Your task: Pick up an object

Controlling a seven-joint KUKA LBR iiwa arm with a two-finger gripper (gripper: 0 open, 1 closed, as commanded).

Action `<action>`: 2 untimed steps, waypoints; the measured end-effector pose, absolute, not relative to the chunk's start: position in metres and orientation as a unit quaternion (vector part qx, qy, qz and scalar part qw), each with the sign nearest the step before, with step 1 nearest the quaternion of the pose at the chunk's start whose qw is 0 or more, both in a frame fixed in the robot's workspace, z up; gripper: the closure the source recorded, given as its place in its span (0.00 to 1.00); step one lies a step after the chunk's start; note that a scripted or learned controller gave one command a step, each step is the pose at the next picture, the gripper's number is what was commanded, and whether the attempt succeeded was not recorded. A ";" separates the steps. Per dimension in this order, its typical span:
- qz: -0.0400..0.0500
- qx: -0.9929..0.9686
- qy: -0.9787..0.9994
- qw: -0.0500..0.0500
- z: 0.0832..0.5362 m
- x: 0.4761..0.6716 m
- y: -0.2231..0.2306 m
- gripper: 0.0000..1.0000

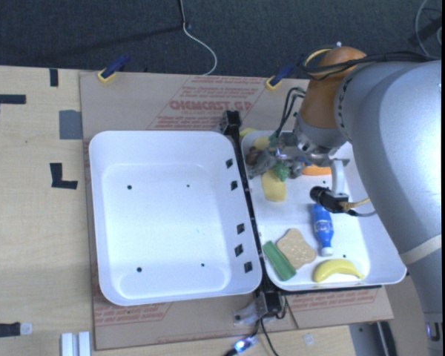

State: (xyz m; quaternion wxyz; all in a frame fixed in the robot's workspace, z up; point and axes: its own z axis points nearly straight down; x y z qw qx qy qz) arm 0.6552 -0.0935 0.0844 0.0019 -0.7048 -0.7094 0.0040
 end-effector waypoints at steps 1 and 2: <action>0.005 -0.707 -0.707 0.001 0.094 0.653 -0.097 1.00; -0.003 -0.705 -0.710 -0.001 0.190 0.634 -0.032 1.00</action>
